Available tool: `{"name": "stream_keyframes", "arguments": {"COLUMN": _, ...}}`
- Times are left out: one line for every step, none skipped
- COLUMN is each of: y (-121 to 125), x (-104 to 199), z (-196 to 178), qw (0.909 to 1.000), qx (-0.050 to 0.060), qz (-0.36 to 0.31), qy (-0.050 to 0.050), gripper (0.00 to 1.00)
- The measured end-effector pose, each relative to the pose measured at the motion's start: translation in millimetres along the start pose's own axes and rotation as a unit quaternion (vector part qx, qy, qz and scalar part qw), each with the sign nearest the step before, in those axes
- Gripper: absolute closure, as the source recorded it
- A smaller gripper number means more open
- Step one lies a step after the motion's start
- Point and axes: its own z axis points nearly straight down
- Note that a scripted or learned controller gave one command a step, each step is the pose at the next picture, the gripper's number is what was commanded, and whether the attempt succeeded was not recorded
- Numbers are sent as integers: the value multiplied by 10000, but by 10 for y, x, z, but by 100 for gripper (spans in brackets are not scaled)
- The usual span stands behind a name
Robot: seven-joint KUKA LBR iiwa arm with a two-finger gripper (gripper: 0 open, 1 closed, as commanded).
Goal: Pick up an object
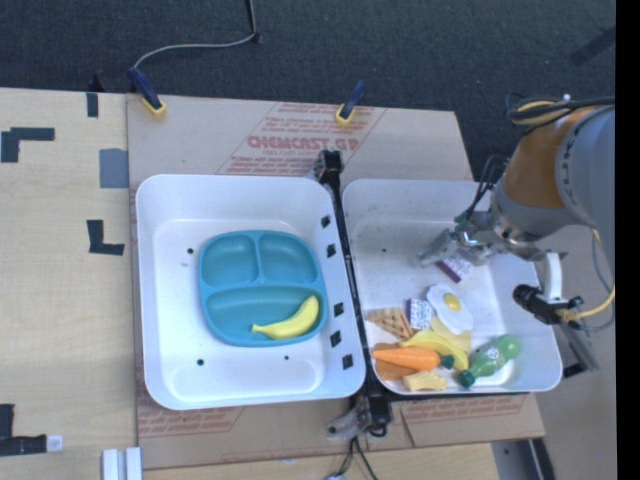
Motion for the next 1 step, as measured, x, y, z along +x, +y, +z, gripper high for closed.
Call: {"name": "stream_keyframes", "arguments": {"y": 28, "x": -2, "z": -129, "qw": 10000, "qx": -35, "qz": -4, "qy": -8, "gripper": 100}}
